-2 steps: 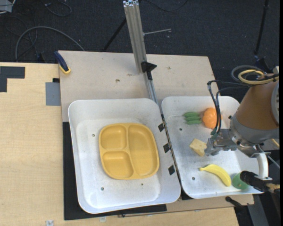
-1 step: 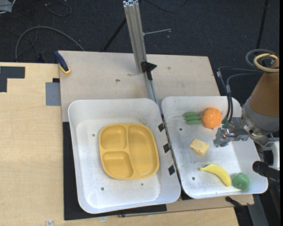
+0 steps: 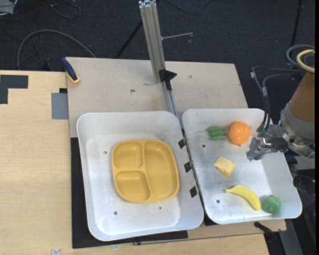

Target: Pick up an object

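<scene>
Two white bins side by side: the left bin (image 3: 95, 142) carries a yellow tray (image 3: 145, 170) with three compartments, dead centre. The right bin (image 3: 202, 195) holds the pickable bits. The arm (image 3: 303, 102) reaches in from three o'clock, its gripper (image 3: 258, 149) low over the bin's right side, nothing between the fingers; how wide they stand, I can't tell. Orange (image 3: 238, 133) at twelve o'clock, just beside the gripper. Banana (image 3: 244, 195) at five. Cheese wedge (image 3: 224, 166) in the middle. Green piece (image 3: 217, 133) touching the orange's left. Green ball (image 3: 271, 204) beside the banana's tip.
</scene>
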`<state>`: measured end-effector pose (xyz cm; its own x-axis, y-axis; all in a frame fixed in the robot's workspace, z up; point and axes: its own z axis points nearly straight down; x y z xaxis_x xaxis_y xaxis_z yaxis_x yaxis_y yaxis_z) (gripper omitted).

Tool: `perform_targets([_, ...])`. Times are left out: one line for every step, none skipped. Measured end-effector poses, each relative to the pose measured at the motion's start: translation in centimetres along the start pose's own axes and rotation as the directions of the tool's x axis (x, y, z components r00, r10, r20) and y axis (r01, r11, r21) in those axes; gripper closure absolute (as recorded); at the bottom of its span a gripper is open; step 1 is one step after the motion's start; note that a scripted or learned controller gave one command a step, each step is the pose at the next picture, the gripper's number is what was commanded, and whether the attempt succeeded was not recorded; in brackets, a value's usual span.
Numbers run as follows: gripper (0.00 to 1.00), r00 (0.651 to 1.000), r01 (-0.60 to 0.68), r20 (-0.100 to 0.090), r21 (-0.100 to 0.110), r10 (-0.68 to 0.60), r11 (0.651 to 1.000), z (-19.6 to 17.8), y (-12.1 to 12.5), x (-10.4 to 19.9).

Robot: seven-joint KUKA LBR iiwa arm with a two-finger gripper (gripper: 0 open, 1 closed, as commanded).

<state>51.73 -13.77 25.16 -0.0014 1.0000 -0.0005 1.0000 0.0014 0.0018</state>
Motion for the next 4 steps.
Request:
perform_targets([1.00,1.000,0.003,-0.002,0.003,-0.003,1.000,-0.6,1.8,5.0])
perform_targets([1.00,1.000,0.003,-0.002,0.003,-0.003,1.000,-0.9,3.4,9.7])
perform_targets([1.00,1.000,0.002,-0.001,0.004,-0.002,1.000,-0.7,4.9,15.5])
perform_targets([1.00,1.000,0.002,0.000,0.004,-0.002,1.000,-0.8,5.7,20.2])
